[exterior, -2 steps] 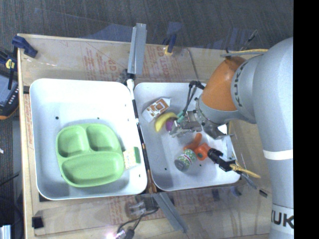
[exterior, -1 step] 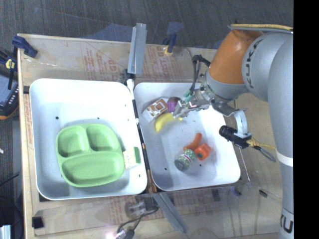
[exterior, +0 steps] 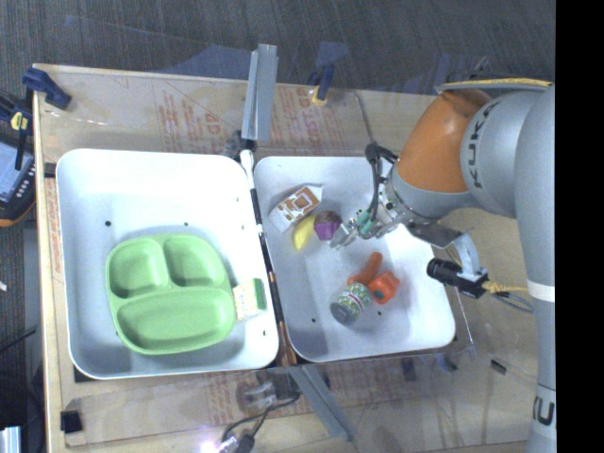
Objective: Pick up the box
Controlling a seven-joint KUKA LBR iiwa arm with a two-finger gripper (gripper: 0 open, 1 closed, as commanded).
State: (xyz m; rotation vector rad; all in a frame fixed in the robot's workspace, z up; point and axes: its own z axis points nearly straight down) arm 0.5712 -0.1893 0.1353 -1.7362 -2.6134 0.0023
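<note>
Camera view, looking down on both bins. The small white-and-brown cardboard box (exterior: 296, 203) lies tilted at the far left of the right-hand shallow white bin (exterior: 429, 324), close to the divider, with a yellow banana-like piece (exterior: 302, 234) touching its near edge and a small purple object (exterior: 327, 226) just to its right. My gripper (exterior: 347, 232) hangs over the middle of this bin, right of the purple object and apart from the box. I cannot tell from this angle how wide my fingers stand; nothing shows between them, so I judge that I hold nothing.

Risks, as I judge them: descending here, I would meet the purple object instead of the box. The box sits hard by the bin wall, so one finger may strike the rim or push the box aside. Its tilt may let it slip free.

Also present: an orange carrot-like toy (exterior: 376, 279) and a green-labelled can (exterior: 352, 303) nearer in this bin; a green compartment tray (exterior: 170, 293) in the left bin.
</note>
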